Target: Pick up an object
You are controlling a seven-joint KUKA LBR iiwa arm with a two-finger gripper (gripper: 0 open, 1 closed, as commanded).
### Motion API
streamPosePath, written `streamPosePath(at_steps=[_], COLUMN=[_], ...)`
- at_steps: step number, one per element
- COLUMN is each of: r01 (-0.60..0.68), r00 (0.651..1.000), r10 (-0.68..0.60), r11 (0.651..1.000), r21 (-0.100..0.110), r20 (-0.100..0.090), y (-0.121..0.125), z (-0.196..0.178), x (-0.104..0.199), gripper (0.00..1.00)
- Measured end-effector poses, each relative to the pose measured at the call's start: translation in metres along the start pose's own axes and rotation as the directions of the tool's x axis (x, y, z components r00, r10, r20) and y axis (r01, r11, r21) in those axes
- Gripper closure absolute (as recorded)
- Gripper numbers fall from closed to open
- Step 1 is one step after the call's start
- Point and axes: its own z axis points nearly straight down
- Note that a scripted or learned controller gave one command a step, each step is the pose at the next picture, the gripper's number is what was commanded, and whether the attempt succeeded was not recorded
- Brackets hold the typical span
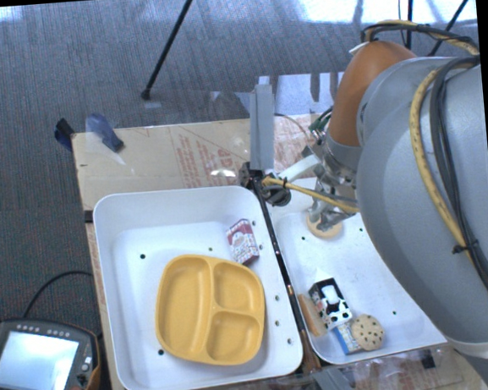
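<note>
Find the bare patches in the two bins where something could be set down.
Left bin: bare floor left of the yellow tray and behind it, beside the small carton. Right bin: mid floor free; front corner crowded by the cookie and milk carton.

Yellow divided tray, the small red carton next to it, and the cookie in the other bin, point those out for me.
Yellow divided tray [211, 319]: camera view, on the ridge where its three compartments meet.
Small red carton [242, 242]: camera view, middle of its printed face.
Cookie [367, 333]: camera view, centre of its speckled top.
</note>
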Motion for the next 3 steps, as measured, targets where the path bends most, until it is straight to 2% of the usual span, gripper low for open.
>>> streamPosePath(at_steps=[1, 2, 3], r01=[0.186, 0.443, 0.578], r00=[0.982, 0.896, 0.816], r10=[-0.186, -0.443, -0.578], r11=[0.983, 0.896, 0.816], r21=[0.003, 0.005, 0.002], r20=[0.008, 0.012, 0.003], y=[-0.107, -0.188, -0.213], z=[-0.016, 0.044, -0.030], x=[0.014, 0.056, 0.035], gripper=[1.00, 1.00, 1.00])
